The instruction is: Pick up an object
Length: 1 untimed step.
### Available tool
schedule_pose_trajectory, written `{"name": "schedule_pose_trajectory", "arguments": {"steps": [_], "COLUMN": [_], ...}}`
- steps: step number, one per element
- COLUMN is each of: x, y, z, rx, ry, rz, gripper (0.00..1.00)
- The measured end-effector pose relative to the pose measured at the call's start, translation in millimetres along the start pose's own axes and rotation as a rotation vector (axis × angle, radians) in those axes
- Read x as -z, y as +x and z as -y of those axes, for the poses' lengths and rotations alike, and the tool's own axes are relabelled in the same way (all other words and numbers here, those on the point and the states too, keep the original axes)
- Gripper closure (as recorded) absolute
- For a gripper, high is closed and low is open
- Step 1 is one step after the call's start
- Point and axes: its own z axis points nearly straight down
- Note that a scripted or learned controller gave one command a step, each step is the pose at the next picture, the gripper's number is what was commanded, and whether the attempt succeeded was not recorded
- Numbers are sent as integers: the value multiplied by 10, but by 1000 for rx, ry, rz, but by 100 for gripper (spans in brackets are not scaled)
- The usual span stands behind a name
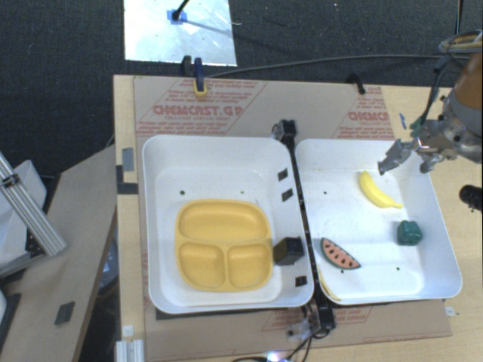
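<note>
The right bin (pixel 423 281) holds three objects. A yellow banana (pixel 376 190) lies in its upper middle. A dark green block (pixel 409 233) sits toward its right side. A watermelon slice (pixel 340 254) rests near its lower left corner. My gripper (pixel 412 160) hangs over the bin's upper right corner, just up and right of the banana. Its two grey fingers are spread apart, open, with nothing between them.
The left bin (pixel 162 202) holds a yellow divided tray (pixel 224 244). A small black block (pixel 288 251) sits at the divider between the bins. Black clips line that divider (pixel 294 179). A blue clamp (pixel 198 74) stands at the bench's back edge.
</note>
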Motion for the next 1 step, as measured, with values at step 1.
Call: {"name": "schedule_pose_trajectory", "arguments": {"steps": [1], "x": [70], "y": [4], "z": [-20], "rx": [3], "ry": [-12], "rz": [2], "gripper": [0]}}
